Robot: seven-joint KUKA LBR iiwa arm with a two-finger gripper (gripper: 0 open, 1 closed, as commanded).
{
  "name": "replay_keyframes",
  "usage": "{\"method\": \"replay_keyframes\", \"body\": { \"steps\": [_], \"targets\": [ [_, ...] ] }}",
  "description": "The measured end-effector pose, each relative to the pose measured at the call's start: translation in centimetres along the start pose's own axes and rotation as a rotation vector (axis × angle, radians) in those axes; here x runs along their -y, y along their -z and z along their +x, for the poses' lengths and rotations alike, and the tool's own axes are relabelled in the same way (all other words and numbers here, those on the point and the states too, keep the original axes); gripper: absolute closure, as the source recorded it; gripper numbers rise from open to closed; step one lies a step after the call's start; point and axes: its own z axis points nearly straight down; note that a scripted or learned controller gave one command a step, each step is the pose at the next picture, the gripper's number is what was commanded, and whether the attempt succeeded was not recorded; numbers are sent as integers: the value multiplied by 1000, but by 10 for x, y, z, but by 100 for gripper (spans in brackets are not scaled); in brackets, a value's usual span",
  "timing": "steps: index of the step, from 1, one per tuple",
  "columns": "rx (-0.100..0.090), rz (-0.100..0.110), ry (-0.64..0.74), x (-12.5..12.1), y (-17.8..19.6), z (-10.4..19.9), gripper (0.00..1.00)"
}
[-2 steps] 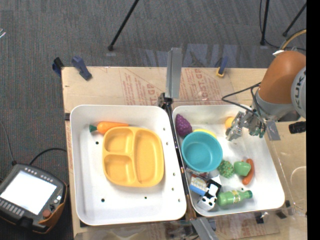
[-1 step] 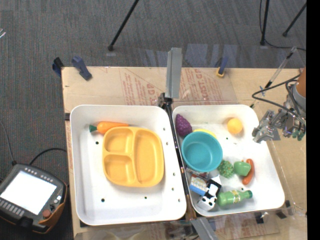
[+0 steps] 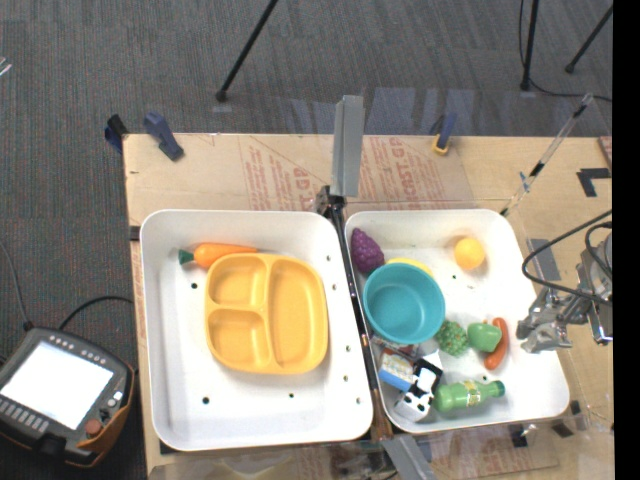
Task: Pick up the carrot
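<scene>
Carrot (image 3: 222, 253) in left bin (beside yellow tray (image 3: 267, 312)), hand (image 3: 545, 330) well apart, grip unclear

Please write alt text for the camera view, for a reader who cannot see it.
A carrot lies in the left bin, touching the far edge of a yellow plate. The robot's hand is at the right bin's right rim.

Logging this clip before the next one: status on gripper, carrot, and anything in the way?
Gripper at right bin's right edge, nothing seen held. Carrot in left bin, touching yellow divided plate. Plate crowds one side.
</scene>
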Motion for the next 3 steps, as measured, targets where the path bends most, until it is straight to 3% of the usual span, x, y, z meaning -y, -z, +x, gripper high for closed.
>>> {"method": "replay_keyframes", "body": {
  "steps": [1, 3],
  "targets": [
    [-5, -3, 56, -2, -38, -11, 100],
    [-3, -2, 253, -3, -45, -1, 100]
  ]
}}
